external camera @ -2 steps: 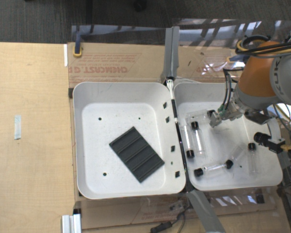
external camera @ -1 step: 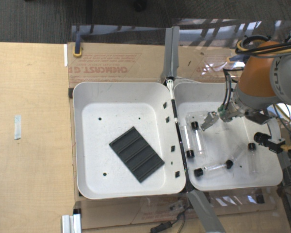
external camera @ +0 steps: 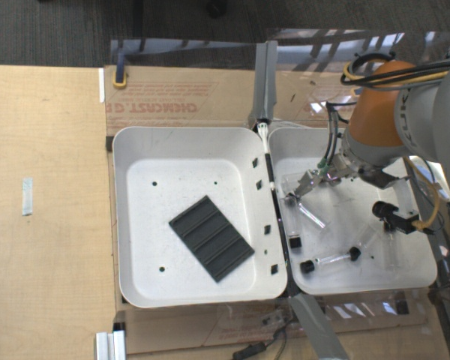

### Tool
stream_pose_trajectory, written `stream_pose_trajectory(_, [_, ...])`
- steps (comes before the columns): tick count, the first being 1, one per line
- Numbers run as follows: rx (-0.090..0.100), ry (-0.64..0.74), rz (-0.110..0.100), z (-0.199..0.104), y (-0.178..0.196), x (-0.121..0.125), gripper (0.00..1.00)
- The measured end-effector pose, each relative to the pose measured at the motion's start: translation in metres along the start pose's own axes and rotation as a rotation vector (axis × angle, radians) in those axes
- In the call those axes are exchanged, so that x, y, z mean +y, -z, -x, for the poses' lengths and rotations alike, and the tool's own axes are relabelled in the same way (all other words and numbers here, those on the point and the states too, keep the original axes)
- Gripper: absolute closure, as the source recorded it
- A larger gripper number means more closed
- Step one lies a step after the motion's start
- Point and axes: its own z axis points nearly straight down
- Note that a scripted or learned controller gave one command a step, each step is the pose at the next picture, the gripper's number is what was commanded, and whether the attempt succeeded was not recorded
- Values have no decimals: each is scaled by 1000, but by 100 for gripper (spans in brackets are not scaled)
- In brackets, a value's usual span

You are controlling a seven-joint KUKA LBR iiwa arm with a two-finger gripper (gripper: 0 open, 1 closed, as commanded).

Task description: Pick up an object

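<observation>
Camera view, from above at a slant. We see two shallow white bins of smooth moulded plastic with rounded corners, set side by side on a sheet of brown cardboard (external camera: 172,100).

The left bin (external camera: 118,201) holds one flat, dark grey rectangular slab (external camera: 211,238), ribbed lengthwise and lying diagonally on the floor.

The right bin (external camera: 360,285) holds a slim clear tube (external camera: 310,216) near its left wall, and nearer the front rim a second clear tube with black caps (external camera: 330,260) at both ends. A small black piece (external camera: 294,241) lies beside the left wall.

The grey arm (external camera: 427,118), rounded and matte, reaches in from the right. Its gripper (external camera: 306,187) hangs low over the right bin, just above the slim clear tube. We cannot tell whether it is released or clenched, and we see nothing held in it.
</observation>
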Motion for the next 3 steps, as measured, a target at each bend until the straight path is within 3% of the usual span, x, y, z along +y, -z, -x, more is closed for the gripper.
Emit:
stream_pose_trajectory(1, [-1,-2,-1,1,9,-1,100])
stream_pose_trajectory(2, [-1,-2,-1,1,9,-1,0])
stream_pose_trajectory(3, [-2,-3,-1,2,17,-1,100])
